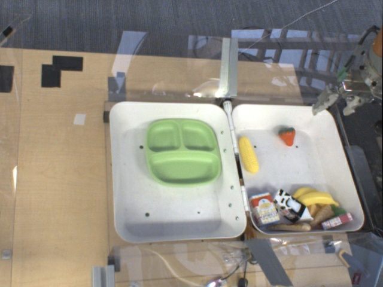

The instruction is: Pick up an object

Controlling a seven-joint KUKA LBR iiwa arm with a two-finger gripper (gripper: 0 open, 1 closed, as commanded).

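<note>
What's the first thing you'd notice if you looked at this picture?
Probably the big green plate with three sections, sitting in the middle of the left bin. Next, the yellow corn and the little red strawberry in the right bin, with a heap of toy food along its near edge.

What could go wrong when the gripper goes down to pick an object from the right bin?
1. The bananas, the small cartons and the cow-patterned toy lie crowded in the near corner, so the fingers may hit neighbours or grab two.
2. The corn cob lies close to the bin's left wall, which may block one finger.
</note>
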